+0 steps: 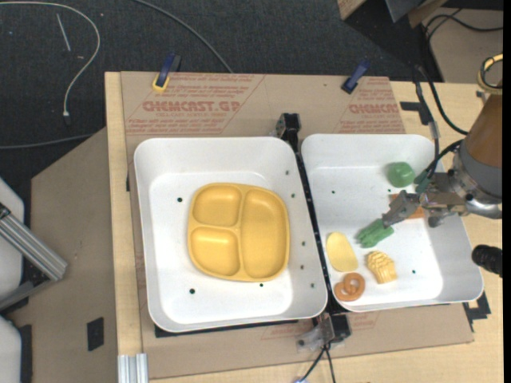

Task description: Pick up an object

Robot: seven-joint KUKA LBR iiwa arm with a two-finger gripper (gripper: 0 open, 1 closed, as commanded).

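Jaws: cannot tell how they stand, the tip being small and blurred against the bin floor. Camera view: gripper (402, 207) low inside the right bin (415, 282), reaching in from that bin's right edge, its tip just beside, perhaps touching, the upper end of a long green piece (374, 233) that lies slanted near the bin's middle. Nothing visibly pinched. A rounder green item (399, 172) sits near the bin's far edge, apart from the tip. Toward the near left corner: a pale yellow oval piece (342, 251), an orange ring (349, 286), a ridged yellow piece (382, 267), all close together and clear of the gripper. Left bin (160, 214) carries a yellow divided plate (239, 231) at its middle. Judgement: approach or grasp attempt on the long green piece, lift not begun. Next move calls for the tip centred over the piece's narrow width, a firm close, then a straight rise; a slanted, slim piece may slip or roll aside.
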